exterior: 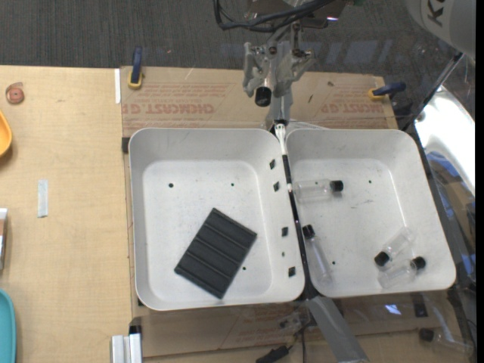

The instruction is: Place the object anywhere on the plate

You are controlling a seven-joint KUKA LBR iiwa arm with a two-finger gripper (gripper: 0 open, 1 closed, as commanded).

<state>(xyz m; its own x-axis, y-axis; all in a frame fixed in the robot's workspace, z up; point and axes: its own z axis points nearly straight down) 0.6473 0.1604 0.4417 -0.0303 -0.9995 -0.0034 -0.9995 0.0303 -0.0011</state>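
Note:
A black ribbed plate lies tilted on the floor of the left bin, toward its front. Several clear vials with black caps lie in the right bin: one vial near the back left, one vial along the left wall, and two vials at the front right. My gripper hangs high behind the bins, above the back end of the wall they share. A small dark round piece shows at its lower left; whether it is a vial cap is unclear.
Cardboard lies under and behind the bins, held by clamps at the back corners. A wooden table extends to the left with small items at its edge. Cables hang above the gripper.

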